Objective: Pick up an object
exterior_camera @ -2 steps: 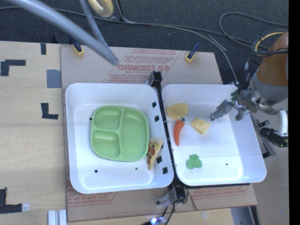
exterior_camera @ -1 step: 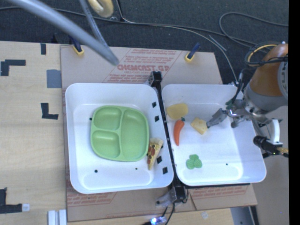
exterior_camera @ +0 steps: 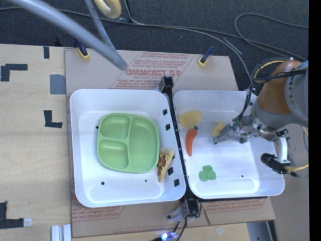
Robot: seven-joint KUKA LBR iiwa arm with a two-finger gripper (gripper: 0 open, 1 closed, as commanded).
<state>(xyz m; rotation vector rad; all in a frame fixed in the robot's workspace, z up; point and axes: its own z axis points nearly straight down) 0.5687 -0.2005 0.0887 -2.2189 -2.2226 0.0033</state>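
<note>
Three toys (exterior_camera: pixel 191 140) beside tool (exterior_camera: pixel 224 135)

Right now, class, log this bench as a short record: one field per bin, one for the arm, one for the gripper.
left bin: green tray; pizza slice at its right edge
right bin: yellow chip, carrot, broccoli, small yellow piece
arm: reaches in from the right
gripper: low in right bin, beside the small yellow piece; hold unclear
</note>
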